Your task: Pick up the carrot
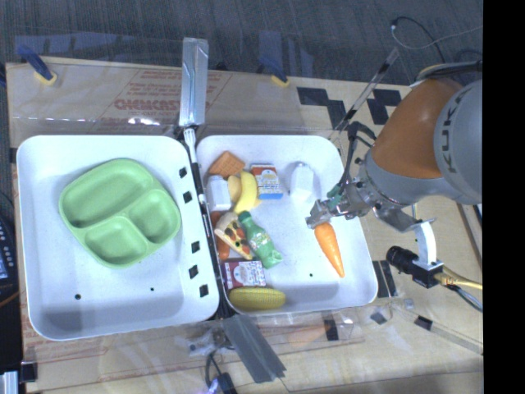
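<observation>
Arm: grey KUKA arm [426, 146] with an orange band, reaching in from the right over the right bin's right rim.
Jaws [321, 217]: low over the right side of the right bin, at the carrot's thick upper end; whether they are wide, narrow or clamped on anything cannot be told from this slant.
Carrot [330, 249]: lies in the right bin near its right wall, thick end up toward the jaws, tip pointing down and right; contact with the jaws is unclear.
Right bin [283, 148]: white, shallow, 1 of 2 on the counter [459, 318].
Other contents: banana [244, 191], green bottle [261, 243], corn cob [257, 299] at the front wall, small cartons and toy foods clustered along the left side.
Left bin [49, 302]: white, holds a green divided plate [120, 210] with 3 compartments.
</observation>
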Robot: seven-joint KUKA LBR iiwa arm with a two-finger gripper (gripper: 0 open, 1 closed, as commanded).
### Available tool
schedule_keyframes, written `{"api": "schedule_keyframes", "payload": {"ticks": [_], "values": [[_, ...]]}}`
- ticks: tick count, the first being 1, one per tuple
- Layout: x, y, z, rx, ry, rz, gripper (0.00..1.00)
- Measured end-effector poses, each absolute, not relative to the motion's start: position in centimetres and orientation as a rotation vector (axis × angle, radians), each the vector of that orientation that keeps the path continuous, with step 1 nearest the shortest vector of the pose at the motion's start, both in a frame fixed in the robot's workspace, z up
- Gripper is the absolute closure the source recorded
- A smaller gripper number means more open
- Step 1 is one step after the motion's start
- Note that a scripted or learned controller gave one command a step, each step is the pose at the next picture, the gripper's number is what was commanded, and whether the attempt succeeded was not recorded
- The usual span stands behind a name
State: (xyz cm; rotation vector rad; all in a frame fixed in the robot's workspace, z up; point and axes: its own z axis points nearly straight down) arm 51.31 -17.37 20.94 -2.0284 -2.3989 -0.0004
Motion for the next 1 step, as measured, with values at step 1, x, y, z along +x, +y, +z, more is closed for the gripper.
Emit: {"api": "schedule_keyframes", "payload": {"ticks": [1], "values": [[47.64, -14.00, 17.56, -1.780, -2.583, 0.002, 1.00]]}}
